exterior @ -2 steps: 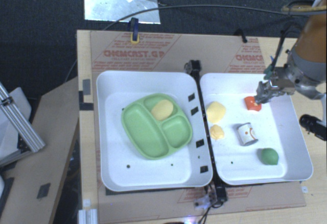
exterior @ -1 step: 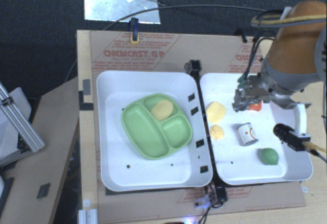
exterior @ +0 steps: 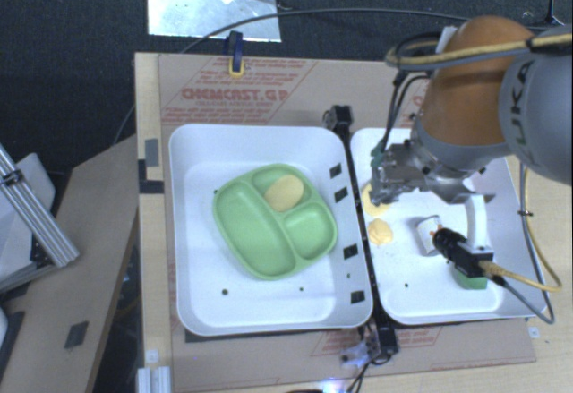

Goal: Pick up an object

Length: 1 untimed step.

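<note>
- The arm (exterior: pixel 501 87) is cut off by the right edge.
- The right bin (exterior: pixel 403 306) is partly hidden beneath the arm.
- The gripper (exterior: pixel 387 181) cannot be made out clearly.

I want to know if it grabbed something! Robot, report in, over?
Gripper low over right bin, nothing seen held. Yellow piece lying loose just below it. Second yellow piece in green tray, left bin. Arm hides part of right bin.

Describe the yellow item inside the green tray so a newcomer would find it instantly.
Start at the left white bin, which holds a green divided tray. In the tray's upper compartment lies a pale yellow rounded object. Unlike the yellow pieces in the right bin, it sits inside the tray.
</note>
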### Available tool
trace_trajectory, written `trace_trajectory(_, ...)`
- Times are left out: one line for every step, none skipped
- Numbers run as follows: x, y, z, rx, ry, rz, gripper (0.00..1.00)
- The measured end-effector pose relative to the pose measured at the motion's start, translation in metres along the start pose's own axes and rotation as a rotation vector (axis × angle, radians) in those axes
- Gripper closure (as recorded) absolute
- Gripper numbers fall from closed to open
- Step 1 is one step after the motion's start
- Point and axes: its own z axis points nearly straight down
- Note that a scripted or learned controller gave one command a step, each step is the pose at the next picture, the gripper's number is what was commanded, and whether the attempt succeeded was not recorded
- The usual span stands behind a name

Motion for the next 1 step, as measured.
trace_trajectory(0.0532, -0.0067, 0.0203, 0.0, -0.001, 0.001, 1.0)
